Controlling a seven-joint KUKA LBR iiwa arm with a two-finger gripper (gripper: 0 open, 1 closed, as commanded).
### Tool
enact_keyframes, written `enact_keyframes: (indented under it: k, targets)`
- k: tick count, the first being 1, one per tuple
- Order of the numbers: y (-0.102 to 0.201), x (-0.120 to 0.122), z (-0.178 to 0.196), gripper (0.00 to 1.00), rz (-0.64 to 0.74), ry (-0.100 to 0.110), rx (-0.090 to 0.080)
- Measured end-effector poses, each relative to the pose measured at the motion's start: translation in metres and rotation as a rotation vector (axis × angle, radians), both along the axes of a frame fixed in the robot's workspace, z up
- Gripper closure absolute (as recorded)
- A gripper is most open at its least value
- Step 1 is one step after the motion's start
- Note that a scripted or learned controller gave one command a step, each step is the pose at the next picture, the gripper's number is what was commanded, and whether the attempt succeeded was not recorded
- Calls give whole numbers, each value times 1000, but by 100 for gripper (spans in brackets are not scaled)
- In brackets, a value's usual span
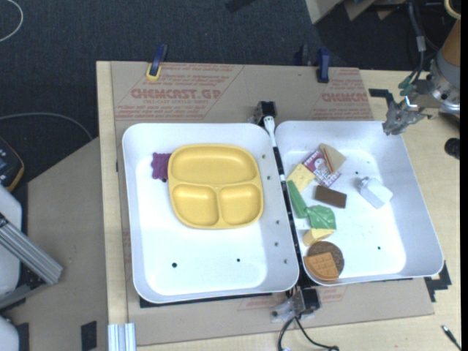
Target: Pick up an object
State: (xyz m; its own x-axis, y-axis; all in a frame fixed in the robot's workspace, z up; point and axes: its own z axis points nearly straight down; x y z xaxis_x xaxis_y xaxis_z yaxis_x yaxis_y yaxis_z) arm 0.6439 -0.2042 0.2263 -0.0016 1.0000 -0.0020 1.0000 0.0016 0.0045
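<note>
Overhead slanted view of a bench w/ two shallow white bins side by side on a brown cardboard sheet.

Left bin (146, 254): holds a yellow three-compartment plastic plate (216, 185), upright, w/ a small purple item (160, 165) touching its left edge, partly tucked under it.

Right bin (395, 225): a loose cluster of play-food pieces along its left side. Top of cluster, a tan wedge (333, 156) beside a red-and-white printed packet (319, 165); below, a yellow cheese-like wedge (300, 176), a dark brown bar (330, 196), a green leafy piece (319, 215), and nearest the camera a round brown cookie-like disc (324, 260). A small white bottle-like item (374, 192) lies apart, toward the bin's middle.

The gripper (395, 123) hangs at the right bin's upper-right corner, about over the rim, well apart from every piece. Its fingers are too small and dark to judge; can't tell how wide they stand, and nothing is seen between them.

Progress, as a judgement: pick not begun. No item is lifted; all lie in the bins. Left to do: move over a piece, descend, close, lift. The white bottle-like item is nearest the gripper.

Writing: red print on the cardboard reads approx "CHEMCAST G P", repeated at right but cut off. Packet print too small to read.
</note>
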Motion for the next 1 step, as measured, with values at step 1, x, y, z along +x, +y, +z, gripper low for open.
enact_keyframes:
  k: [1]
  targets:
    - [56,-16,3,100,-1,7,2]
